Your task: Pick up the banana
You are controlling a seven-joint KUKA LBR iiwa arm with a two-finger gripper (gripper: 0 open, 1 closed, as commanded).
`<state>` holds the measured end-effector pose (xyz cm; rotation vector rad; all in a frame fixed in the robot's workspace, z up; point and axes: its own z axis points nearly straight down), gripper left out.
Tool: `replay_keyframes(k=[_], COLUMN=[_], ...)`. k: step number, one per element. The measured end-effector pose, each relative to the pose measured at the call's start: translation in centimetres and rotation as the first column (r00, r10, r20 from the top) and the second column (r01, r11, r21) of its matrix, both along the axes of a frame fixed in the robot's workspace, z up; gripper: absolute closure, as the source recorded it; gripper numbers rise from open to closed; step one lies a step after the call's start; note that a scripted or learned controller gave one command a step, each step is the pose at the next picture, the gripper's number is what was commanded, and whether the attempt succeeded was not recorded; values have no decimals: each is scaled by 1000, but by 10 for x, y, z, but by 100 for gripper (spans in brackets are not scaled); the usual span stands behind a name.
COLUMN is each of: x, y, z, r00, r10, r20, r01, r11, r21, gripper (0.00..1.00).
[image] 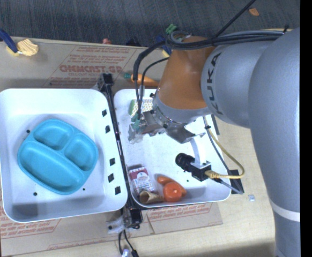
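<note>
Reaching in from the right of the frame, I have my gripper (136, 126) low over the upper left corner of the right bin (157, 155), close to the wall it shares with the left bin (6, 98). My wrist and its orange band lie across the upper half of that bin and cover much of its floor. From this slanted view I cannot tell whether the gripper is apart or together, and nothing can be seen held in it.

I cannot pick out the banana with any certainty. My guess is that it lies under my wrist or beside the gripper, since that would explain why I am crowded into this corner. A pale, speckled item (133, 107) sits just above the gripper, too blurred to name.

Along the bin's lower edge lie a red packet (139, 178), a brown piece (148, 197) and an orange round thing (172, 190), well apart from the gripper. A blue divided plate (58, 155) rests in the left bin. Working this near the wall probably leaves little room, so a grasp here could slip.
</note>
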<state>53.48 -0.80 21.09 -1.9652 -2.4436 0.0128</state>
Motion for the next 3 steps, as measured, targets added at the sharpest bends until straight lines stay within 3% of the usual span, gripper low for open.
replay_keyframes(k=[1, 2, 3], x=[-31, -42, -59], y=[67, 39, 83], z=[-11, 192, 58], r00=[991, 990, 998], r10=[134, 139, -68], r20=[4, 12, 4], r01=[-134, -139, 68], r11=[991, 990, 998], r21=[3, 1, 2], gripper=[100, 100, 100])
